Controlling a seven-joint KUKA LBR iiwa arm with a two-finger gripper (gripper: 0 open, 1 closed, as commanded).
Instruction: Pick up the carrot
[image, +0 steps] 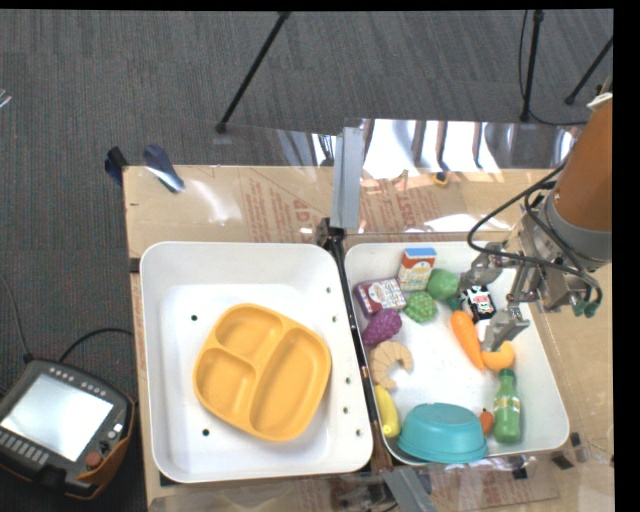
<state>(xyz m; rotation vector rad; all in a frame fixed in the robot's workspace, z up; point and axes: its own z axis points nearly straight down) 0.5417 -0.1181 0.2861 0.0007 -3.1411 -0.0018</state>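
carrot (466, 339) in the right bin (548, 372) (tray (262, 371) in left bin (165, 290)).

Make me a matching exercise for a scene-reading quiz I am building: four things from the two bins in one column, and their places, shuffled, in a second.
Things:
1. plate
2. carrot
3. bowl
4. carton

Places:
A. near edge of the right bin, beside the green bottle
B. far side of the right bin, left of a green vegetable
C. left bin
D. middle of the right bin, by the gripper

Pairs: 1-C, 2-D, 3-A, 4-B
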